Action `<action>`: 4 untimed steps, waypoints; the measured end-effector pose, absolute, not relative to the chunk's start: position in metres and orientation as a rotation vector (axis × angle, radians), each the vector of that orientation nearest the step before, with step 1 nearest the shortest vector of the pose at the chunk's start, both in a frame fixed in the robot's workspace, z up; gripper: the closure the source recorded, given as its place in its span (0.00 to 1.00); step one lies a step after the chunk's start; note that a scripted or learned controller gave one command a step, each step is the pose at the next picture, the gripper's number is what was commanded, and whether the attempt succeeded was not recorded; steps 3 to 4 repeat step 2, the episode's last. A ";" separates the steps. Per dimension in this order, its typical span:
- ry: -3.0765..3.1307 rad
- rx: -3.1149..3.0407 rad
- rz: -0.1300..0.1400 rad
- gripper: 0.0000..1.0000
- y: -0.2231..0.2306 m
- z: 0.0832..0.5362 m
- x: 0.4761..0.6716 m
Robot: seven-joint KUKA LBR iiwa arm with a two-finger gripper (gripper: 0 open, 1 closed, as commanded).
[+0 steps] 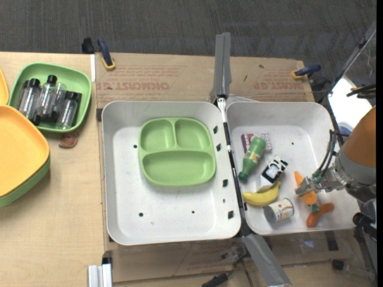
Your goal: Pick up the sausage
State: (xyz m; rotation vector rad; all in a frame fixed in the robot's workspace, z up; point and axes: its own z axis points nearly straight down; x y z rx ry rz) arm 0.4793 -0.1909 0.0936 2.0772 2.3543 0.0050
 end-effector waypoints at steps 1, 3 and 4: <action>2.371 2.063 -0.003 1.00 -0.170 0.091 0.547; 2.321 2.118 -0.005 1.00 -0.163 0.185 0.576; 2.321 2.118 -0.005 1.00 -0.163 0.185 0.576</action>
